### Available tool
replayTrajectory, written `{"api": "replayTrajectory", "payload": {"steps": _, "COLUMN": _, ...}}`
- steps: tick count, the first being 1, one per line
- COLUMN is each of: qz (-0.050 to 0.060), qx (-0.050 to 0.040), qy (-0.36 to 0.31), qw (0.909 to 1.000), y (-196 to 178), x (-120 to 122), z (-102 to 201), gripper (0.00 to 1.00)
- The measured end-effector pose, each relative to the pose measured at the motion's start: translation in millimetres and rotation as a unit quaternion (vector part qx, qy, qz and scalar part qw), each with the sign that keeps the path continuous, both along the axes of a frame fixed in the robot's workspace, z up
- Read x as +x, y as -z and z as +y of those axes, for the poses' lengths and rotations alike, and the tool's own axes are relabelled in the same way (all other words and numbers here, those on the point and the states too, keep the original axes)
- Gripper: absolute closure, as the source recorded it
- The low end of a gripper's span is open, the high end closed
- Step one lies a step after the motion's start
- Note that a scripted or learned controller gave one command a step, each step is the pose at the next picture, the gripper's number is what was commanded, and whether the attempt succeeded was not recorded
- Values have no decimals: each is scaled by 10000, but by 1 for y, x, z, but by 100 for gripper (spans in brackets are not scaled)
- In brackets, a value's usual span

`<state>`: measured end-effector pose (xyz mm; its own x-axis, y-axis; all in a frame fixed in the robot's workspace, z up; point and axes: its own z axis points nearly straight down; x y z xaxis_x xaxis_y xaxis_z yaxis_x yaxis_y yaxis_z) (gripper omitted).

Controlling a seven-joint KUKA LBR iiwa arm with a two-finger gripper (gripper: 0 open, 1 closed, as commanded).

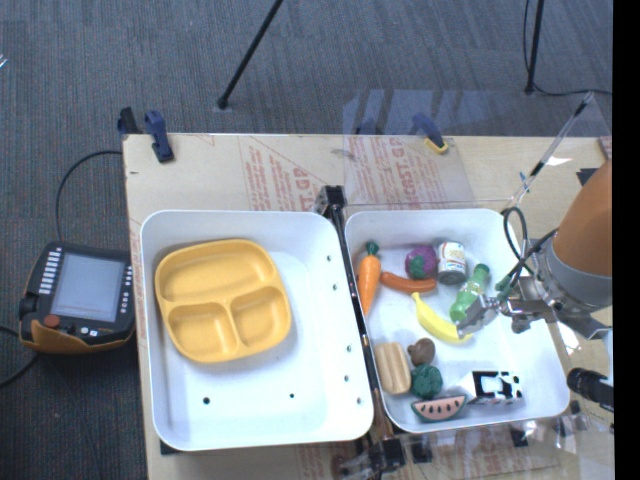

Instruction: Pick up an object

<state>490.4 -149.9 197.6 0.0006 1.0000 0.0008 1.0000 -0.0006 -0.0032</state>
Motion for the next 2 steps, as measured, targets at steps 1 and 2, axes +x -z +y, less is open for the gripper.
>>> {"api": "replayTrajectory", "payload": {"steps": 1, "qz": 1, "qx": 8, "qy": 632, "qw": 9980, "y": 112, "x": 54, "z": 35, "gripper": 0}}
{"api": "replayTrajectory", "payload": {"steps": 2, "qz": 31, "qx": 23, "qy": 663, "qw": 9978, "y": 103, "x": 52, "z": 35, "gripper": 100}}
